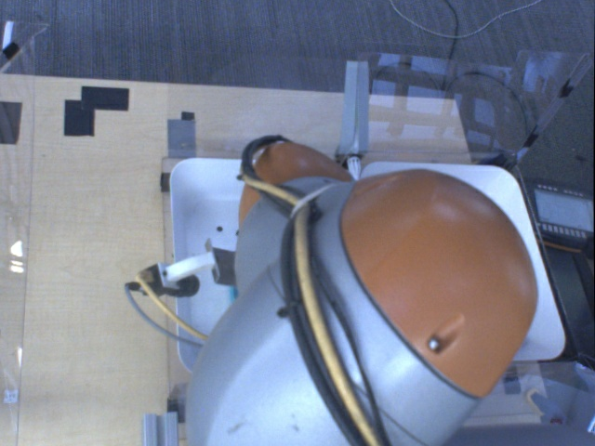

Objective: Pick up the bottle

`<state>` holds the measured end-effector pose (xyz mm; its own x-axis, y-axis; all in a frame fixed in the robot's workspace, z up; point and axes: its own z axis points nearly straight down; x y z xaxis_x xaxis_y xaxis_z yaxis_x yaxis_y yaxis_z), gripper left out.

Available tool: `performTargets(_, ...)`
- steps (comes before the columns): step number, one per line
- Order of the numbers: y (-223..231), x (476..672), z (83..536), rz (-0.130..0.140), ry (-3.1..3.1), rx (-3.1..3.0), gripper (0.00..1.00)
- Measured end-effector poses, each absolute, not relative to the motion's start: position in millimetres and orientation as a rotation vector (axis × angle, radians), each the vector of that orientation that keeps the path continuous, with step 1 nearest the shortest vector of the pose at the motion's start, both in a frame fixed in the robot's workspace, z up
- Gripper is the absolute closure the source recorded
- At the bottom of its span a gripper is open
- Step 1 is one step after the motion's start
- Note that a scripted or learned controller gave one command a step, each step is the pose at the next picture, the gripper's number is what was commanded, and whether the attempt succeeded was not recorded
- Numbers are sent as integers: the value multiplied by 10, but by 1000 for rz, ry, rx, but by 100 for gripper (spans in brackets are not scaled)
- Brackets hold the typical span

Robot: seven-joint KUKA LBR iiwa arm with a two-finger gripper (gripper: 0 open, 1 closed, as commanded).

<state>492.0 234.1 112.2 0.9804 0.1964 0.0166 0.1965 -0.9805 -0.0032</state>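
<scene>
My grey arm (279, 360) with its orange band (428, 268) reaches over the left white bin (191, 203) and covers most of its floor. The wrist points down into that bin, and a dark part of the gripper (224, 266) shows at the arm's left edge, low over the bin floor. The arm hides whatever lies under it. A tiny teal speck (232, 293) peeks out at the arm's edge just below the gripper; I cannot tell what it belongs to.
The right white bin (525, 212) lies mostly under the arm's orange dome. A grey post (356, 110) stands behind the two bins. Pale wooden bench (84, 249) stretches to the left of the left bin, with black marks (93, 108) at its far side.
</scene>
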Motion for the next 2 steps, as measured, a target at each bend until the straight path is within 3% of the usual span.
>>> performTargets(1,1964,4905,1241,-23,-370,-3111,100)
performTargets(2,1465,4874,2537,-3,-646,-3074,100)
